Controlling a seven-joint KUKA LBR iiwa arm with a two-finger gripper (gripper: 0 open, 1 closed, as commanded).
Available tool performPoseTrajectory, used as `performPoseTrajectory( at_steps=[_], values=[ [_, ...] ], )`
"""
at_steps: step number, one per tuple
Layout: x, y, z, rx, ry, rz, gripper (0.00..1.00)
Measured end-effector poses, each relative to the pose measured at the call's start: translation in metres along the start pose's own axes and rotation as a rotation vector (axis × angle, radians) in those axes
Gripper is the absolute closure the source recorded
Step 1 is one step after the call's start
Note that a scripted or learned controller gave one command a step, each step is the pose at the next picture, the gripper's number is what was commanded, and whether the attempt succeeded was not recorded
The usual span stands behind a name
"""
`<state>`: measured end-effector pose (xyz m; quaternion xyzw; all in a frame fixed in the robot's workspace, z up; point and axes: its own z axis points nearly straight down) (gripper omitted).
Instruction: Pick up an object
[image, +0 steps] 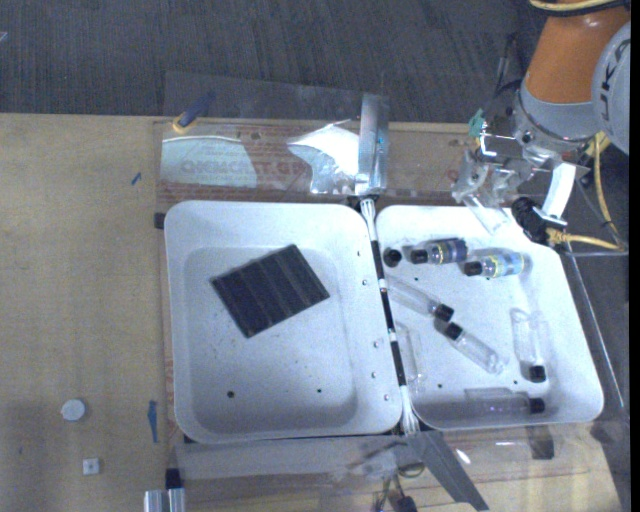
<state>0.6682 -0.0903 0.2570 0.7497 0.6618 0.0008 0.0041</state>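
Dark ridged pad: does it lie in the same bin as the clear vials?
No. The dark ridged pad lies in the left bin; the clear vials lie in the right bin.

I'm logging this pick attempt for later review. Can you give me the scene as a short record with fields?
left bin: one dark ribbed rectangular pad, lying flat and turned at an angle
right bin: several small clear vials with dark caps, scattered; blue-tinted vial near the far edge
arm: at the far right corner
gripper: above the right bin's far rim, nothing seen held
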Motion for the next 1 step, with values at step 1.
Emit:
performPoseTrajectory(
  at_steps=[1],
  values=[
    [0.029, -0.0053, 0.0214, 0.01, 0.003, 0.098, 1.0]
  ],
)
